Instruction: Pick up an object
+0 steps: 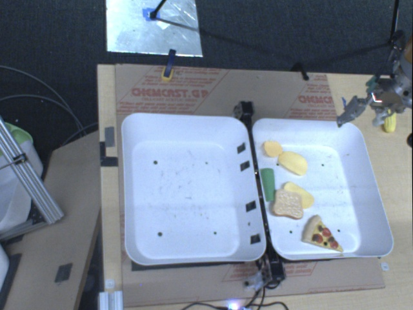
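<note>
We are looking at the task near its start, as we are judging it: nothing is lifted yet. The gripper (pixel 349 112) is hanging just outside the far right corner of the right bin (pixel 352 192), above the cardboard and clear of the rim. It is too small and blurred here for us to tell whether it is open or shut, and we are seeing nothing held in it.

Every candidate object is lying inside the right bin, crowded toward its left wall. Two yellow pieces (pixel 273 148) (pixel 293 163) are sitting near the bin's far left corner. A green stick (pixel 267 183) is lying along the left wall at mid-length. A toast slice (pixel 288 204) is resting just beside it, partly covering another yellow piece (pixel 304 195). A pizza slice (pixel 321 233) is lying nearest the bin's front edge. The left bin (pixel 187 186) is touching the right bin's left wall.

So we are counting the whole job as left: choosing one piece, travelling in over the rim, descending, closing and lifting. The pizza slice, standing apart from the others, is looking to us like the easier target.
</note>
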`<state>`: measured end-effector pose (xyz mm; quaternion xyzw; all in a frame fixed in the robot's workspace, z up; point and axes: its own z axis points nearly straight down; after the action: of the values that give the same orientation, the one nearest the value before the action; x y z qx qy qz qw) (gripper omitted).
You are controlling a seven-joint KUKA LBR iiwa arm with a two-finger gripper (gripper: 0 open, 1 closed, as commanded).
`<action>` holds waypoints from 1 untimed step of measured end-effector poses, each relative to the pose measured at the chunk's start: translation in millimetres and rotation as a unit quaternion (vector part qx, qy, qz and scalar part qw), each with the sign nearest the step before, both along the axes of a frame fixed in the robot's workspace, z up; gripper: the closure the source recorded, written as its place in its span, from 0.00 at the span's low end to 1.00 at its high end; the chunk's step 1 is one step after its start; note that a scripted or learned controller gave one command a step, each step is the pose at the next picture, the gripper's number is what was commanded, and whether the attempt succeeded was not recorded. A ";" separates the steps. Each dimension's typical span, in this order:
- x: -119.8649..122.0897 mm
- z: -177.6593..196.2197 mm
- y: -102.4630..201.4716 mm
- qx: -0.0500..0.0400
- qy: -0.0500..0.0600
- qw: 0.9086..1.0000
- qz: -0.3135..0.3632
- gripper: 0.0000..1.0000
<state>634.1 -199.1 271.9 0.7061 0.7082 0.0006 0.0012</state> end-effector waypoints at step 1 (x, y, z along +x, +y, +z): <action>3.0 99.8 55.7 0.000 -0.005 1.000 0.004 0.00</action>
<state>637.1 -143.4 371.7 0.7032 0.7110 0.0044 0.0052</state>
